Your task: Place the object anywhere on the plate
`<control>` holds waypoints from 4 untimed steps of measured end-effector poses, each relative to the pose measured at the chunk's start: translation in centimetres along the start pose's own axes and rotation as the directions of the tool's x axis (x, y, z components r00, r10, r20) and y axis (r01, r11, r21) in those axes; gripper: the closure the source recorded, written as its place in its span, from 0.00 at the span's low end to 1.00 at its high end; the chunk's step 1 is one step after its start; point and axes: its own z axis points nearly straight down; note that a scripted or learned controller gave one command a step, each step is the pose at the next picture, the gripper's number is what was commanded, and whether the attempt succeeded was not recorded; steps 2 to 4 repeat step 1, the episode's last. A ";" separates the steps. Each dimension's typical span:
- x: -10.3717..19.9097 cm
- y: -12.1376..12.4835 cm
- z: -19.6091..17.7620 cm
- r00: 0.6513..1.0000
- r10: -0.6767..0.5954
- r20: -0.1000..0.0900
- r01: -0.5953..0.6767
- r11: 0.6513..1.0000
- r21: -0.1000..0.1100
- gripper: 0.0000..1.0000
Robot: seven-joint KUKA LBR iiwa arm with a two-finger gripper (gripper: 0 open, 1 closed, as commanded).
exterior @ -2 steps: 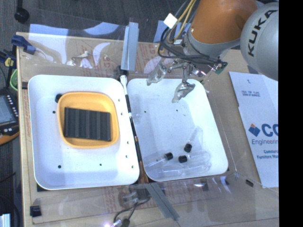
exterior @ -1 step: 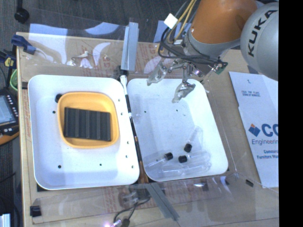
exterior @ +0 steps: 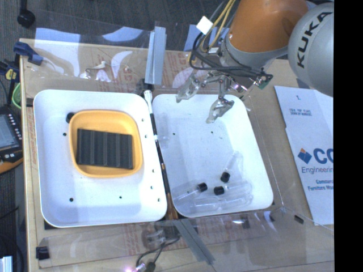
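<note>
Clearance is widest in the right bin (exterior: 258,152), whose floor lies bare from the far rim down past the middle. Its near part holds the objects (exterior: 218,188), a cluster of clear plastic tubes with black caps, lying flat and close to the near wall. The gripper (exterior: 205,98) hangs over the far rim of this bin, fingers (exterior: 218,109) spread apart with nothing between them, well apart from the tubes. The left bin (exterior: 42,152) carries the plate (exterior: 76,132), a yellow dish with a dark ribbed insert, set toward the bin's far-left part and close to its far wall; bare white floor runs along its near and right sides. The two bins meet along a narrow seam. A printed paper sheet (exterior: 309,152) lies on the bench (exterior: 68,61) right of the bins, and cables run above the gripper.
</note>
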 end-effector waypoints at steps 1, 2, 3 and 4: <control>-0.4 -0.8 2.8 0.945 -0.328 0.000 0.328 0.945 -0.001 0.00; -0.4 -0.8 2.8 0.945 -0.328 0.000 0.328 0.945 -0.001 0.00; -0.4 -0.8 2.8 0.945 -0.328 0.000 0.328 0.945 -0.001 0.00; -0.4 -0.8 2.8 0.945 -0.328 0.000 0.328 0.945 -0.001 0.00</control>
